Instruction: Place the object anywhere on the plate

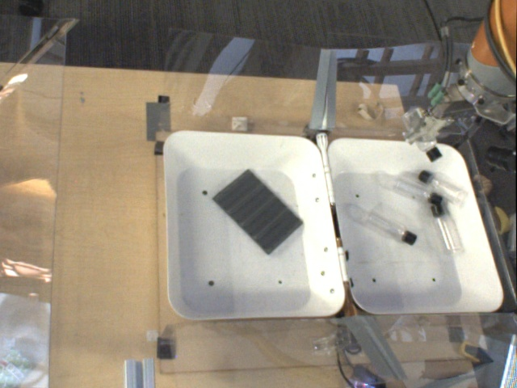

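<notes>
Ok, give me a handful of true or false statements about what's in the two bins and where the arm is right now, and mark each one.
1. The dark ribbed plate lies in the left bin. True.
2. The clear tubes with black caps lie in the right bin. True.
3. One tube already rests on the plate. False: all of them are in the right bin, none on the plate.
4. The gripper hangs over the left bin. False: it is near the right bin's far corner.
5. The plate lies square to the bin walls. False: it is turned at an angle.
</notes>
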`<action>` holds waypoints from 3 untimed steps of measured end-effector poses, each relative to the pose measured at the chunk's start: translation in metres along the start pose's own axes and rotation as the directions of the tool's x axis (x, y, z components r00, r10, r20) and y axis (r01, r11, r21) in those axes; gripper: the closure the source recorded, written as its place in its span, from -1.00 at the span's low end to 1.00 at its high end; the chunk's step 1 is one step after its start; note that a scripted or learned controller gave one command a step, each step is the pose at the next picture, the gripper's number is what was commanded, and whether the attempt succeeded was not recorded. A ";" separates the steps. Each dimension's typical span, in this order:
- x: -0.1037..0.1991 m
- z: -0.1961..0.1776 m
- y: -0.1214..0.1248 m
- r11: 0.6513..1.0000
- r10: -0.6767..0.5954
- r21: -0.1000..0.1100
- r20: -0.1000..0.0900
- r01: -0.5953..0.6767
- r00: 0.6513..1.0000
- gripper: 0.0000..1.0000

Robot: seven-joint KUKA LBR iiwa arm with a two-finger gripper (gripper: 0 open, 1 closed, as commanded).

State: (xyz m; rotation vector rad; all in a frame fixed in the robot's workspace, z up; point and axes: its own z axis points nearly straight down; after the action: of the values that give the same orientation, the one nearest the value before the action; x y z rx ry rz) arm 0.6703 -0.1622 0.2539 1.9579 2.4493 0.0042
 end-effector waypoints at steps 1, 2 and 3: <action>-0.017 -0.036 -0.004 1.000 -0.008 0.000 0.000 0.008 1.000 1.00; -0.016 -0.043 -0.004 1.000 -0.025 0.001 0.000 0.025 1.000 1.00; -0.041 0.040 -0.011 0.988 -0.151 0.003 -0.003 0.151 0.988 1.00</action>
State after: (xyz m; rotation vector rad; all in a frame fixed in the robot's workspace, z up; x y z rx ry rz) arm 0.6689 -0.2049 0.2138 1.7686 2.5938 0.0016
